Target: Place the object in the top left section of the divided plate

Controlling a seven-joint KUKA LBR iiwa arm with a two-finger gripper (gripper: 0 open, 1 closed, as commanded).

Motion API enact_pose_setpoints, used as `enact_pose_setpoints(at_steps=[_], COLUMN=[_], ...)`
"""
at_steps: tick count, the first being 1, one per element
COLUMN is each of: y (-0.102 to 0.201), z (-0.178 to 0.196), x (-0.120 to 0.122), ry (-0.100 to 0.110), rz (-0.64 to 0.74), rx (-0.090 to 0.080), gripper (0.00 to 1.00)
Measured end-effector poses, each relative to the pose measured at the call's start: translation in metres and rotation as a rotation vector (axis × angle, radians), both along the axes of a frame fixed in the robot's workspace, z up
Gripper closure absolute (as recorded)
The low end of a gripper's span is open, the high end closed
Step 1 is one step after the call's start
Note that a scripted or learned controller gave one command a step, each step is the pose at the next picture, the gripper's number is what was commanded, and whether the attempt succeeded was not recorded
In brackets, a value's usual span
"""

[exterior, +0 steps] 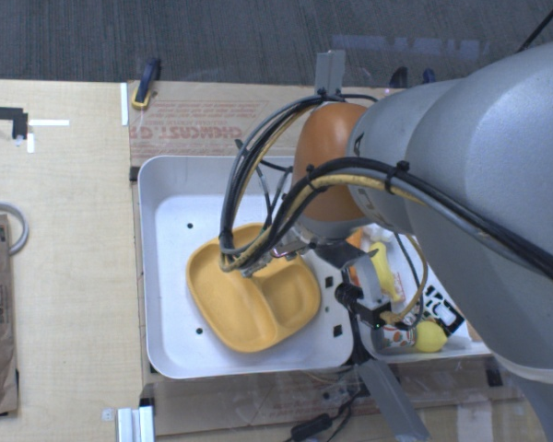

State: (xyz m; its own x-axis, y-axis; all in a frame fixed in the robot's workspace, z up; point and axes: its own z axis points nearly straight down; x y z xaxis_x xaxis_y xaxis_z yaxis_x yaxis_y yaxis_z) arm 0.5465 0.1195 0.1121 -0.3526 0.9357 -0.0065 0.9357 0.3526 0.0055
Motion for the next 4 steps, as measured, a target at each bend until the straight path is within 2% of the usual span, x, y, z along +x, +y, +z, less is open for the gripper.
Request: enact_pose_setpoints(at_steps=[1, 2, 3, 4], y=[0.036, 0.086, 0.085, 0.097], z=[-0.001, 0.087, 0.093, 0.018], x=[-0.059, -0.002, -0.002, -0.057], ry=[-0.018, 0.010, 0.015, 0.014], rz=[-0.035, -0.070, -0.068, 0.039], rx=[0.001, -0.001, -0.007, -0.001], gripper=[0.00, 0.00, 1.00, 1.00])
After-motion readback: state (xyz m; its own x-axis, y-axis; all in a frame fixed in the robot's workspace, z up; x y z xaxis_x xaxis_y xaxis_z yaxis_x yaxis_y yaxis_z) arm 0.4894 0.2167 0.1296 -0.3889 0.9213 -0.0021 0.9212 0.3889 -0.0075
